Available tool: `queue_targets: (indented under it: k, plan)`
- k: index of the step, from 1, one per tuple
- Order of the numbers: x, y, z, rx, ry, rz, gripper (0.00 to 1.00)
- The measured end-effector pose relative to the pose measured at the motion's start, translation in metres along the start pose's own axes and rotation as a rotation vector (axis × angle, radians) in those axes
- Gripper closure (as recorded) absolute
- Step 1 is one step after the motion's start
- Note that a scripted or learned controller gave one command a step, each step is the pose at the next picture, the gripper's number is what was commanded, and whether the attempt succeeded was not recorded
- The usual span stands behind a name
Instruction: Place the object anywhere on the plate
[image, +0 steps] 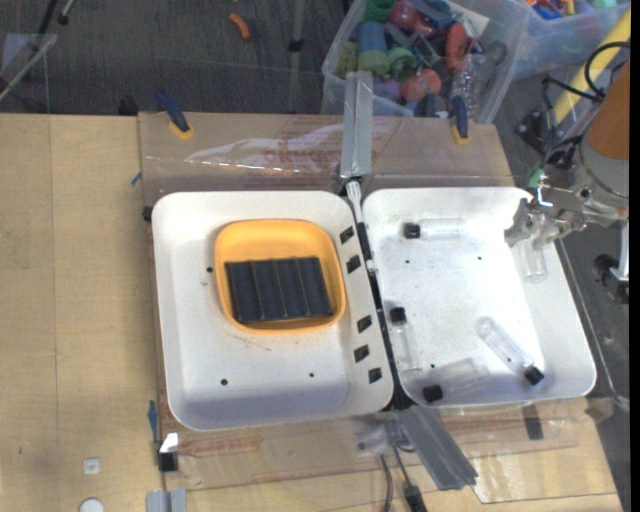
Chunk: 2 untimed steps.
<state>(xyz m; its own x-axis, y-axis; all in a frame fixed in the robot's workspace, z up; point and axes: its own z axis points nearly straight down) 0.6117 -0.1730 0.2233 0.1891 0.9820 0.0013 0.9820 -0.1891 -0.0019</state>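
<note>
— Well, where is the dark ribbed rectangular block seen?

— It is seen lying flat on the orange rounded plastic plate.

— And the jaws?

— Right of the plate; their opening cannot be told, and nothing is seen held.

— What could be spoiled?

— The block could be dragged off, should it be regrasped.

arm: orange band | end effector: silvery metal, clear fingers

The wooden bench bears two white bins, left and right, touching side by side.
</note>
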Motion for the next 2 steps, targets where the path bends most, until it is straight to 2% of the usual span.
queue_targets:
  k: [1, 2]
  plan:
    - [0.014, 0.051, -0.008, -0.001, -0.003, -0.177, 1.0]
    - [0.018, 0.055, -0.049, -0.002, -0.003, -0.351, 1.0]
